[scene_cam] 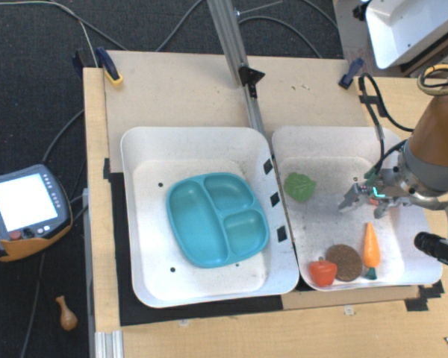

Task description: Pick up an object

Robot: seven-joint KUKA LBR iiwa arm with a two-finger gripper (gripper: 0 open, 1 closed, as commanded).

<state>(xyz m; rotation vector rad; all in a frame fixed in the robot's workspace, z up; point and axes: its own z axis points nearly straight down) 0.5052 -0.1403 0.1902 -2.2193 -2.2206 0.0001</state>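
Camera view: a turquoise divided plastic tray (218, 218) fills the left white bin (145, 222). In the right white bin (313, 144), the gripper (364, 202) hangs spread and seemingly empty just above an upright orange toy carrot (370, 246); nearby lie a green leafy toy (300, 187), brown disc (345, 262) and red toy (322, 272).

Teal tray (217, 218), orange carrot (370, 246), brown disc (345, 262), perhaps green lettuce (300, 186).

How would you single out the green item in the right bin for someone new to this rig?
Start at the right bin of the two white bins. The green item lies alone near that bin's left wall, apart from the carrot, brown disc and red piece clustered along the near edge. It is the only green, rounded, leafy-looking lump there.
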